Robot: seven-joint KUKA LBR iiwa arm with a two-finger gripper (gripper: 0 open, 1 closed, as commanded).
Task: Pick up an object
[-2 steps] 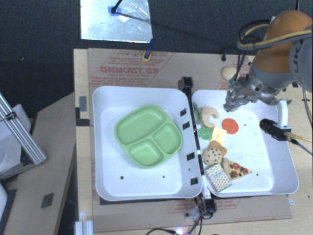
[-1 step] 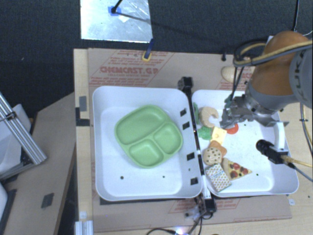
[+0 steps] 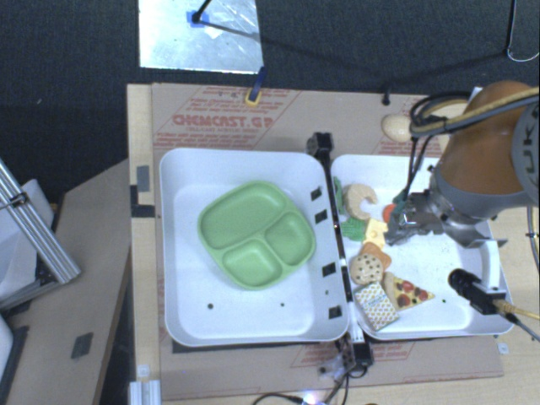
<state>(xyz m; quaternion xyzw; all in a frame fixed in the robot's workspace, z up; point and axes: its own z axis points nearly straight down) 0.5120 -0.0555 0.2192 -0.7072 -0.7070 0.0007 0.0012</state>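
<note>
Camera view shows my fingers (image 3: pixel 403 224) low over the right bin (image 3: pixel 439 323), near its middle, just right of the toy food. I cannot tell if they are apart or together, and nothing shows between them. The croissant (image 3: pixel 363 197), cookie (image 3: pixel 366 268) and pizza slice (image 3: pixel 407 293) lie in this bin. I judge I am in the approach; next I must settle over one piece and close.

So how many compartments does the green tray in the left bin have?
3. The green tray has one long compartment along its upper left side, one at its right end, and one at its lower edge. All three show fully.
</note>
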